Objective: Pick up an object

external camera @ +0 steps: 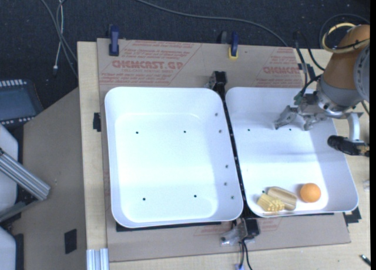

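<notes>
Two "CHEMCAST GP" prints on brown board (147,63); gripper (296,121) above right bin (282,157).

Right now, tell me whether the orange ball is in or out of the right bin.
In. The orange ball lies on the right bin floor near its front edge.

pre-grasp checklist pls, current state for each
1. Targets in the right bin: orange ball, yellow corn piece and tan roll at the near edge: ok.
2. Gripper over the right bin: ok.
3. Gripper above a target: not ok, it sits at the far side, apart from all three.
4. Nothing between the fingers: ok.
5. Ball stands apart from its neighbours: ok.
6. Corn piece and roll separated: not ok, they lie touching.
</notes>
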`<state>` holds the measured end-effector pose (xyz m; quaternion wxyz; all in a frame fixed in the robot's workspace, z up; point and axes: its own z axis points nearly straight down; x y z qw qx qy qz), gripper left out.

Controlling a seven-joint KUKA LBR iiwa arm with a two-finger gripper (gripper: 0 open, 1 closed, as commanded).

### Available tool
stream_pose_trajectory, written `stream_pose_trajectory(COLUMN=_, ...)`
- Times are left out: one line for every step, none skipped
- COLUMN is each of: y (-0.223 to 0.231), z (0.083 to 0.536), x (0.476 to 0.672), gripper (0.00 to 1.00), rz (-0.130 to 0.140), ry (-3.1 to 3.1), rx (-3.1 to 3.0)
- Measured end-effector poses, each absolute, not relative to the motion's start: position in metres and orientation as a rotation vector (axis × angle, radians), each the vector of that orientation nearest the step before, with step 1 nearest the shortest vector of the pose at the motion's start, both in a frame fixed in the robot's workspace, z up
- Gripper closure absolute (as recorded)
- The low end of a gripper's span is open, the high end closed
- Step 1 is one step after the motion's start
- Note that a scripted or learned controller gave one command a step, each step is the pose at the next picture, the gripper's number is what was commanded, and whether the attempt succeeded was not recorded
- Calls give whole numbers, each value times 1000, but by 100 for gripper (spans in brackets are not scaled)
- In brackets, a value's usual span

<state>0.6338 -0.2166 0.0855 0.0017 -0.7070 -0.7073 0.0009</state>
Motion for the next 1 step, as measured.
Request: stream_pose_trajectory(y=-217, z=99, x=636, gripper=100, rz=-2, ry=-2224, rx=-2222)
